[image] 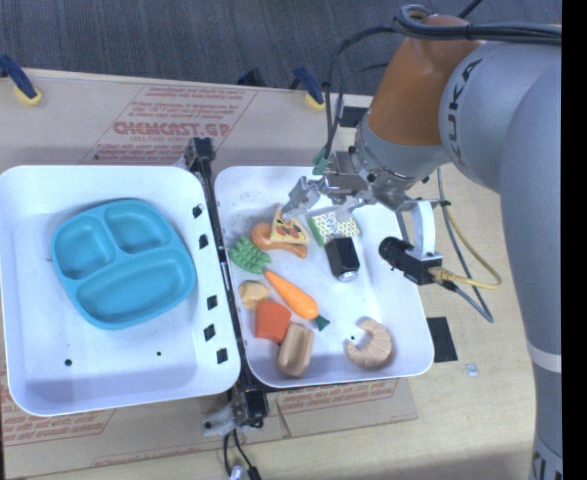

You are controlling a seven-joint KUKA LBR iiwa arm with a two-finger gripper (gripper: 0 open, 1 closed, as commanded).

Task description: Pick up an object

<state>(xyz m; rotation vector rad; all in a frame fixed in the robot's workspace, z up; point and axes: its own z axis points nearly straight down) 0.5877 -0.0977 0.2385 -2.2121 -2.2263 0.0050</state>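
Arm (493, 78) above food-filled right bin (413, 353)

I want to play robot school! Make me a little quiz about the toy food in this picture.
1. True or false: the blue divided plate lies in the same bin as the toy carrot.
2. What lies nearest the gripper? A) pizza slice B) croissant C) blue plate
3. Fill in: the carrot's tip points toward a small ____ can.

Key: 1 false, the plate is alone in the left bin. 2 A. 3 black.
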